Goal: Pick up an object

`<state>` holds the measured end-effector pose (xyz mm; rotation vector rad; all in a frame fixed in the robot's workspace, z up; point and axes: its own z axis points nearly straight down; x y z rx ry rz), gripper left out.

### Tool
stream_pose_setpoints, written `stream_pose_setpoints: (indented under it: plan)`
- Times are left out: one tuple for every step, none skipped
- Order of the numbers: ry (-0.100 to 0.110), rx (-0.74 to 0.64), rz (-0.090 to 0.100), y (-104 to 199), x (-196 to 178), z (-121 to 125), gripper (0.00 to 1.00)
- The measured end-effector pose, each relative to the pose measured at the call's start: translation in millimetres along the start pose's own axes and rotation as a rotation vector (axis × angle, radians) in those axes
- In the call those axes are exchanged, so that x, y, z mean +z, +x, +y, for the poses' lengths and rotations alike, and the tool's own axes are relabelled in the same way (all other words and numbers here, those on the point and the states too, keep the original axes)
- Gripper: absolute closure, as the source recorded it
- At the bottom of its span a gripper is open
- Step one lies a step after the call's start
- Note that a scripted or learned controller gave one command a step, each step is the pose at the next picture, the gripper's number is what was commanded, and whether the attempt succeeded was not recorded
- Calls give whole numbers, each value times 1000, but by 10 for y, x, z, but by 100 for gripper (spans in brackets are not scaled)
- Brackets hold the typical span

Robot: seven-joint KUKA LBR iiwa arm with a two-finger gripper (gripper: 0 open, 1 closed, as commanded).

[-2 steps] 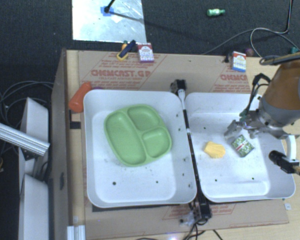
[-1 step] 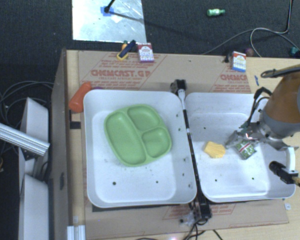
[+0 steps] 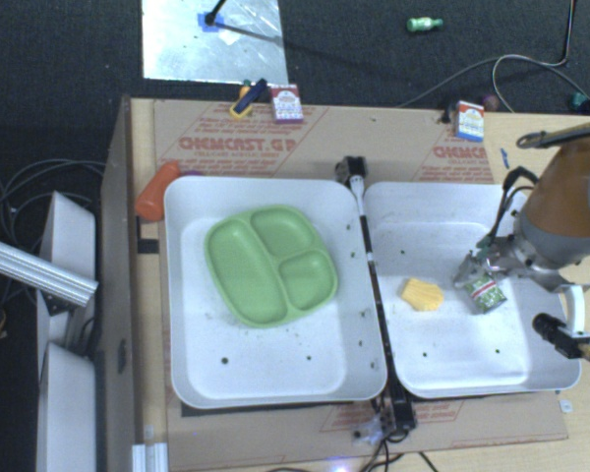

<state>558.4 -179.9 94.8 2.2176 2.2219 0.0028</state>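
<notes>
In the right bin [image 3: 442,362], toward its near-middle, lay a yellow block [image 3: 422,294] on the bare white floor, a little left of the gripper and apart from it. Just right of the block, the gripper [image 3: 480,281] had its tip down at a small green-and-white packet [image 3: 488,294]; the packet appeared to sit right under the tool, but the view was too coarse to say whether the gripper was clenched on it or released, so I could not tell. The grey arm [image 3: 560,219] with its orange band rose from there toward the right edge.

The step in hand looked like the grasp itself, at the packet, with the lift not yet made. The next move called for a sure closing on the packet and a straight rise clear of the bin floor; if the packet stayed down, a fresh approach would be needed.

In the left bin [image 3: 192,264] a green divided tray [image 3: 270,264] lay near the middle, well apart from the gripper. Farther off, on the bench beyond the bins, stood two small red-and-white cartons [image 3: 287,104], one at the left and one toward the right
</notes>
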Motion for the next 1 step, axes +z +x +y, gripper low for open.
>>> stream_pose_setpoints:
  plan:
    - [0, -2, 1, 693, -714, 59, 100]
